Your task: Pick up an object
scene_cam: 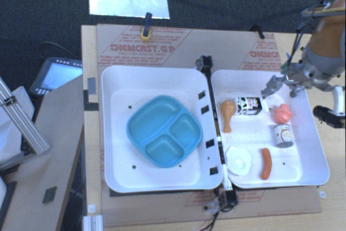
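Observation:
The right bin holds a toy chicken drumstick, a small black-and-white milk carton, a pink toy, a small can, a fried egg and a sausage. My gripper hangs over the bin's far right part, above and right of the carton and just behind the pink toy. Its two fingers are spread apart with nothing between them.
The left bin holds a blue divided plate. A black clip strip runs between the bins. A tablet lies off the bench at left, and a yellow clamp sits at the cardboard's far edge.

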You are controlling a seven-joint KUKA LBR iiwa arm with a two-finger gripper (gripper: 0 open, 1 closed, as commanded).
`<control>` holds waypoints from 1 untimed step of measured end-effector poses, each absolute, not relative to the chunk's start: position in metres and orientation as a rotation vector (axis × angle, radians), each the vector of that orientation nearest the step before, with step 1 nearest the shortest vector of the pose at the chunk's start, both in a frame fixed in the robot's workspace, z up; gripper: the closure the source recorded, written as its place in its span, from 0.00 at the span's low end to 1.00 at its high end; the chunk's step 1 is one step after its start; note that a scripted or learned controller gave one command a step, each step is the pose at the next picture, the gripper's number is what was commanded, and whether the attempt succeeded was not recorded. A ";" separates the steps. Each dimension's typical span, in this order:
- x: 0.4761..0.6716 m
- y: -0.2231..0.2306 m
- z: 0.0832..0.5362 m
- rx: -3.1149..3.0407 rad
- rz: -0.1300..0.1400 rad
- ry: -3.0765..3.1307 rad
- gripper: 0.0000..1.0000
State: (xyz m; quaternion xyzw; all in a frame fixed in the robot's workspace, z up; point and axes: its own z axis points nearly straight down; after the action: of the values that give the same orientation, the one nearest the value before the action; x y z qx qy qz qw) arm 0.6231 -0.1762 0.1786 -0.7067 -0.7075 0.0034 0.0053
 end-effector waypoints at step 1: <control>0.626 -0.176 0.185 -2.216 0.002 -2.224 0.00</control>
State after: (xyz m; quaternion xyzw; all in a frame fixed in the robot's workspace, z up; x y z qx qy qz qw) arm 0.6257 -0.1756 0.1846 -0.7058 -0.7085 0.0006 0.0011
